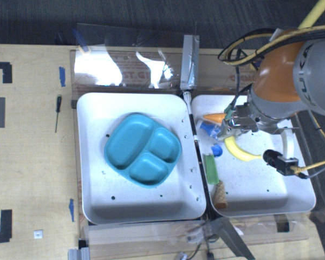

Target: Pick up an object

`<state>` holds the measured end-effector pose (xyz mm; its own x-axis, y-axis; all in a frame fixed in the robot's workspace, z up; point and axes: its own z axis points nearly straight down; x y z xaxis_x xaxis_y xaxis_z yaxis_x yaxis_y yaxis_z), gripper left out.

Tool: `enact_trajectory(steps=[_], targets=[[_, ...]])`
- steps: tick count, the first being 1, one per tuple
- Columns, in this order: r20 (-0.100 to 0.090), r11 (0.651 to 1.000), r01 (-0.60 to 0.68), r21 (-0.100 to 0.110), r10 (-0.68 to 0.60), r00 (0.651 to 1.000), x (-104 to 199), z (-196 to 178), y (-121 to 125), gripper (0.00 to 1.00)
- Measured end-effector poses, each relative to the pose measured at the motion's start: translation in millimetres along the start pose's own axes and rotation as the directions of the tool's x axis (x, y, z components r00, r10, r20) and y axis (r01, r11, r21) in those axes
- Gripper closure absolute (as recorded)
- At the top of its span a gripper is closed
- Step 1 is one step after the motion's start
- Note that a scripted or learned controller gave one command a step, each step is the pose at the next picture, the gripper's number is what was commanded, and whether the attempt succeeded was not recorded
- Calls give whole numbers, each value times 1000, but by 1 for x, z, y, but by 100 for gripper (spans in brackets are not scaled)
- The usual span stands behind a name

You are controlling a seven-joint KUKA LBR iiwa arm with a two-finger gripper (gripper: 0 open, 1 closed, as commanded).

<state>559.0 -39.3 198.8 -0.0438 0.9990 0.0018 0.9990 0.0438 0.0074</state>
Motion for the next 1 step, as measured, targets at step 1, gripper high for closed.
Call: enact_trajectory(steps=[1], targets=[[2, 989, 150, 6, -150, 989, -11, 15, 12, 100]])
